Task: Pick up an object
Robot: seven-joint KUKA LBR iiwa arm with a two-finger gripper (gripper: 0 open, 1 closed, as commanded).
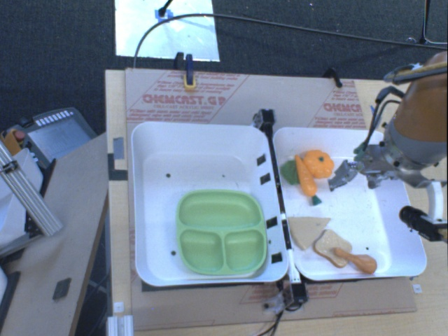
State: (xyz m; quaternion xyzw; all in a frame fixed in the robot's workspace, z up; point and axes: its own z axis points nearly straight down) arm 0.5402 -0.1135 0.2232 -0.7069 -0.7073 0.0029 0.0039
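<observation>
Roughly, by item:

Arm (420, 110): enters from the right; orange band above the wrist; leans over the right bin.

Gripper (341, 176): low over the right bin's upper middle, pointing left; grey fingers (338, 180) near the orange piece yet apart from it; opening between the fingers too small and blurred to judge, so cannot tell whether released or clenched; nothing seen between them.

Right bin (399, 257): white, shallow; holds all the loose toy food.

Orange piece (319, 162): round, in the upper left part of the right bin; touches the carrot.

Carrot (306, 178): orange, lying at a slant, dark green tip toward the bin's middle.

Green leaf piece (290, 171): just left of the carrot, beside the divider.

Tan wedge (308, 229): flat, lower left part of the right bin.

Bread slice (331, 244): near the front wall, touching the wedge's lower corner.

Drumstick-shaped piece (353, 260): lies across the bread slice, pointing right.

Left bin (161, 152): white; holds the green tray.

Green tray (221, 231): three compartments, in the lower right part of the left bin.
</observation>
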